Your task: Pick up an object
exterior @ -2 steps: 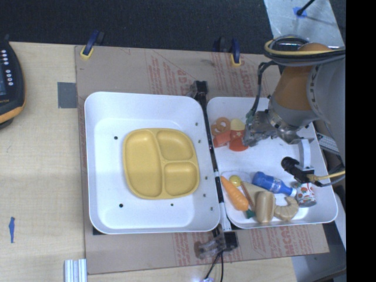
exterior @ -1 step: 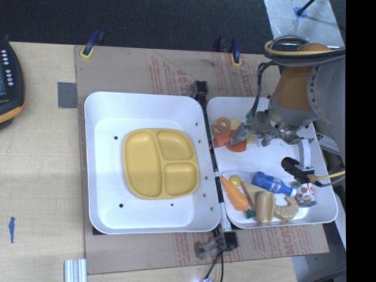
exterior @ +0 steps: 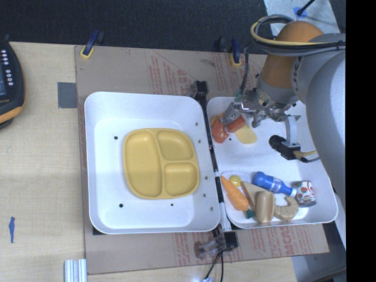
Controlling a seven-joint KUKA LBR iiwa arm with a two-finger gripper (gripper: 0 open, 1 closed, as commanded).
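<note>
My gripper (exterior: 245,115) hangs low over the far left corner of the right bin (exterior: 320,163). Directly under and beside it lie a red-orange object (exterior: 221,129) against the bin's left wall and a pale yellow object (exterior: 247,136) just to its right. The gripper's tip overlaps the red-orange object's upper end; whether it touches it is hidden. Along the bin's near side lie an orange carrot (exterior: 236,195), a small yellow ball (exterior: 234,181), a blue bottle (exterior: 272,183), a tan bread roll (exterior: 264,207), a tan curved pastry (exterior: 288,210) and a red-and-white can (exterior: 305,193).
The left bin (exterior: 100,157) holds a yellow divided plate (exterior: 161,162). A raised divider edge (exterior: 209,151) runs between the two bins. The arm's grey body (exterior: 320,98) covers the right bin's far right side. A black-and-orange pendant (exterior: 9,81) lies at the bench's left edge.
</note>
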